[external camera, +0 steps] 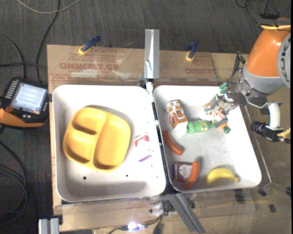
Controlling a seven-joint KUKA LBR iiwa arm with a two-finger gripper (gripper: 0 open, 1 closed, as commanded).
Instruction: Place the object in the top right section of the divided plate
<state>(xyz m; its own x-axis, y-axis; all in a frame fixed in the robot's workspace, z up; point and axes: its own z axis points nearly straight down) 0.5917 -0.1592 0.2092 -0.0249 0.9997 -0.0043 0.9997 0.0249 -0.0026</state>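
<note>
Tool [218, 108], grip state indiscernible, above right bin's far end; bottle [203, 126] just beneath, long axis left-right; plate [97, 138] far left.

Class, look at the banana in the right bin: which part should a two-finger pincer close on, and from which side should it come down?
Grip the banana across its thick middle, coming straight down from above. It lies flat on the right bin floor, near the front corner, its curve running left to right, so fingers closing front to back would likely span its narrow width. The sausage to its left leaves room.
</note>
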